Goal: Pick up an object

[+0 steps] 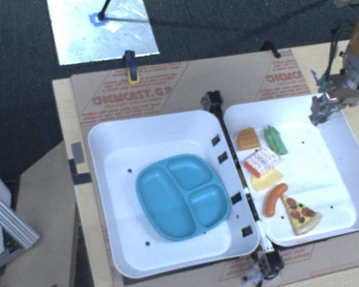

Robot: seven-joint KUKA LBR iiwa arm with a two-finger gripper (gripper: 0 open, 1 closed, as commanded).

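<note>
I read "CHEMCAST" on the brown sheet (133, 94) under the bins; my gripper (325, 108) hovers far right, its state unclear.

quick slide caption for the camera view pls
Gripper hovers over the right bin's far edge, toy foods clustered at its left; blue tray in left bin.

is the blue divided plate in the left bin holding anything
Empty. The blue plate shows bare compartments; the toy food lies in the right bin.
</note>
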